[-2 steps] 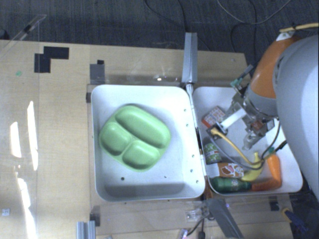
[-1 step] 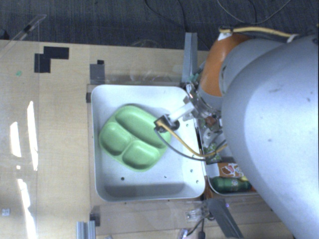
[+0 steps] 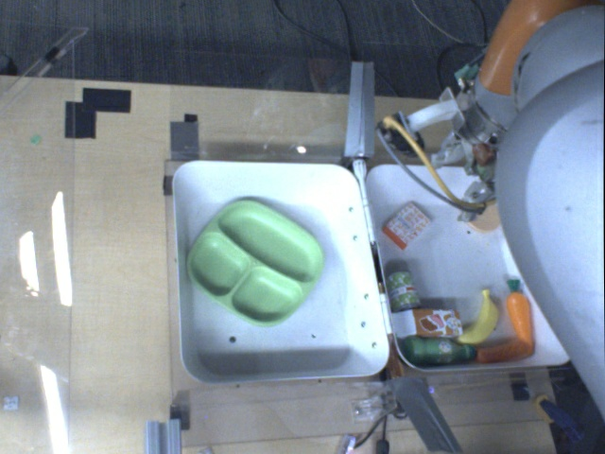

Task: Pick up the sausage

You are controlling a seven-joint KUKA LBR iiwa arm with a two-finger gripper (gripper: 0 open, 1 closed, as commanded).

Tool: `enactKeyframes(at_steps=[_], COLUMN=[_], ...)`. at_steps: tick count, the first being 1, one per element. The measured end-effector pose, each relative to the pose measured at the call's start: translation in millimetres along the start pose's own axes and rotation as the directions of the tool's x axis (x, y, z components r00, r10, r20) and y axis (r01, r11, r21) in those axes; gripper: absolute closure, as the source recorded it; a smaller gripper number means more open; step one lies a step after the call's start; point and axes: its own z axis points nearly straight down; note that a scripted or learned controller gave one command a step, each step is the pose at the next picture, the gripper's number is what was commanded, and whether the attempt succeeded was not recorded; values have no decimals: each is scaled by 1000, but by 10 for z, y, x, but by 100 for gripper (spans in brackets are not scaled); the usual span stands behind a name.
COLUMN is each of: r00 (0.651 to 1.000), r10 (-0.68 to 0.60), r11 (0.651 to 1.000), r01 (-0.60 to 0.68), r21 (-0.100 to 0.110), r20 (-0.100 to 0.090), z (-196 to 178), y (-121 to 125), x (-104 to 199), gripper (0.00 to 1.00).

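Wooden bench point(image 3: 95, 282), two white bins point(image 3: 189, 348), one green plate point(image 3: 255, 260), one banana point(image 3: 482, 318), one carrot point(image 3: 520, 317), fingers point(image 3: 473, 159) state unclear

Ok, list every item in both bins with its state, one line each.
green divided plate: lying flat in the left bin, compartments bare.
small carton: lying flat, alone in the right bin's upper part.
green can: lying by the divider.
juice box: lying on its side.
green bottle: lying along the near wall.
banana: lying among the pile.
carrot: lying at the right.
sausage: lying beside the bottle, not held.
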Motion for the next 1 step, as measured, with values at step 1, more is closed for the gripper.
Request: enactKeyframes(at_steps=[1], r00=[999], r10=[-52], r11=[999], r01=[52], r21=[4], r20=[6], z=[941], y=[522], x=[172], gripper=[0])
